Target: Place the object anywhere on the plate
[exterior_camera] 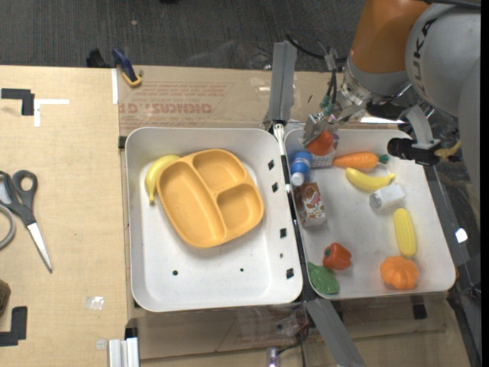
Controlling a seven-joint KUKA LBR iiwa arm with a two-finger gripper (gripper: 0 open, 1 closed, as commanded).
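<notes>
The end effector point(325, 125) hangs over the back left corner of the right bin point(435, 281), its tips right at a red tomato-like toy point(323, 142); whether they are spread or pinching it cannot be told. Just right of it lie a carrot point(356, 160) and a banana point(368, 179). The orange plate point(210, 197) sits well to its left, in the left bin point(153, 281).

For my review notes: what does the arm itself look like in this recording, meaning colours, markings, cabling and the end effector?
The arm is a smooth, rounded light-grey casing with dark lettering partly visible on it, and a wide orange band above the wrist. Below that sits a metallic wrist section with thin cables running alongside. The end effector is small, metallic and grey. A black fitting juts out near the arm's lower edge.
</notes>
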